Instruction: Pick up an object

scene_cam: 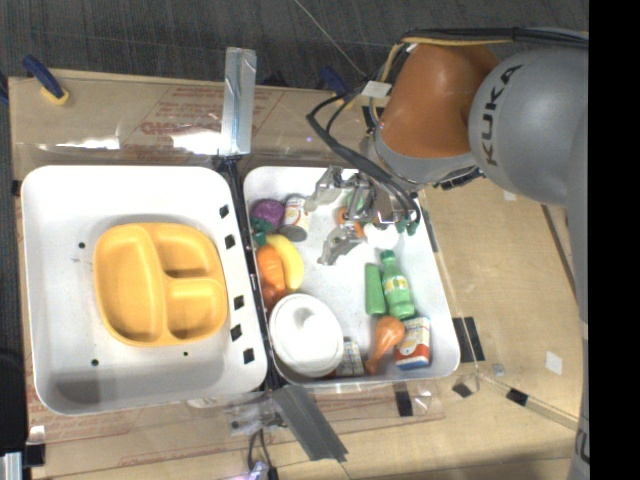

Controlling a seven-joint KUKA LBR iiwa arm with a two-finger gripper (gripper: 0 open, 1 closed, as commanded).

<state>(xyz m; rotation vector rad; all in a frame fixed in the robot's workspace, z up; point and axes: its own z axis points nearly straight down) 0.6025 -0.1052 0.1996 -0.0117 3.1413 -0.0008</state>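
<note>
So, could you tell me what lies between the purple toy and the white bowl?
In the camera view, between purple toy and white bowl: a yellow banana and an orange toy.

Wood-colour bench (520,268), clear sheet taped over its top. Two white bins sit on it, touching side by side: left bin (60,298), right bin (440,288). Black tape strips (470,340) on the bench by the right bin's edge. Blue clamp (45,80) at the far left corner.
</note>
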